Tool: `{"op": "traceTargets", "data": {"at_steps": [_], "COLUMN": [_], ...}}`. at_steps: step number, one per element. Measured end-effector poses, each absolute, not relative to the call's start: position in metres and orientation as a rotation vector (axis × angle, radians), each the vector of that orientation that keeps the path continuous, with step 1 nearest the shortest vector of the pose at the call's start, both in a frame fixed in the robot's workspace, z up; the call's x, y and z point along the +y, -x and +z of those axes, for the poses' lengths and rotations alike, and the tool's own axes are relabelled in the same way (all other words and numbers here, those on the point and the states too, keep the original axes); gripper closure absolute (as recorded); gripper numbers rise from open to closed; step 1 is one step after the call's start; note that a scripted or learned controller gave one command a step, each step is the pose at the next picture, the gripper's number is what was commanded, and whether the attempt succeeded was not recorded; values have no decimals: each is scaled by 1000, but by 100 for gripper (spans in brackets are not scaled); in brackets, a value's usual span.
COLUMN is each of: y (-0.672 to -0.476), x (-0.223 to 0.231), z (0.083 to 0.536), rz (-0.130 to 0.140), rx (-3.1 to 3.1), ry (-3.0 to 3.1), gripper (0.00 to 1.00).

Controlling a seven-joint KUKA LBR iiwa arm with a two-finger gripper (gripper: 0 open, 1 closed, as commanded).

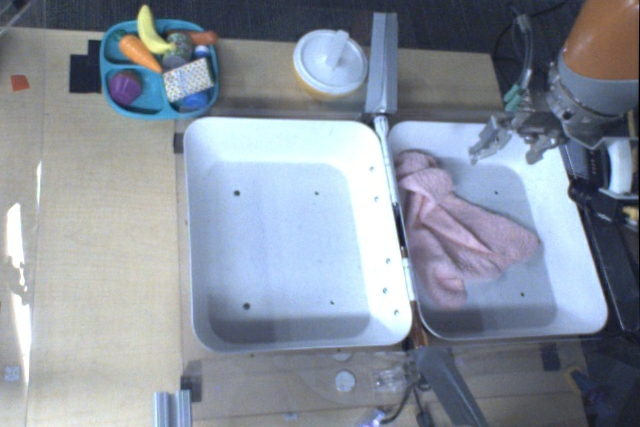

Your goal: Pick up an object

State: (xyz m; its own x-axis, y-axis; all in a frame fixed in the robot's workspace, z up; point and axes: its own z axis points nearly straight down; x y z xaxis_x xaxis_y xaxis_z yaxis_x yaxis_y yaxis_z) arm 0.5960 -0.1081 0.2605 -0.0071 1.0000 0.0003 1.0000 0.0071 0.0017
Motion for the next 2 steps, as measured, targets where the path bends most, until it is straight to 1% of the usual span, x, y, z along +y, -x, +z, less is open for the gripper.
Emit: {"op": "traceTargets", "data": {"at_steps": [1,2], "y": [-558,-536], "x": [-120,-122], "z": [106,91], "rz": [1,19], "rx": [2178,2244], "ry": [-2265,-2179], "gripper": [0,0]}}
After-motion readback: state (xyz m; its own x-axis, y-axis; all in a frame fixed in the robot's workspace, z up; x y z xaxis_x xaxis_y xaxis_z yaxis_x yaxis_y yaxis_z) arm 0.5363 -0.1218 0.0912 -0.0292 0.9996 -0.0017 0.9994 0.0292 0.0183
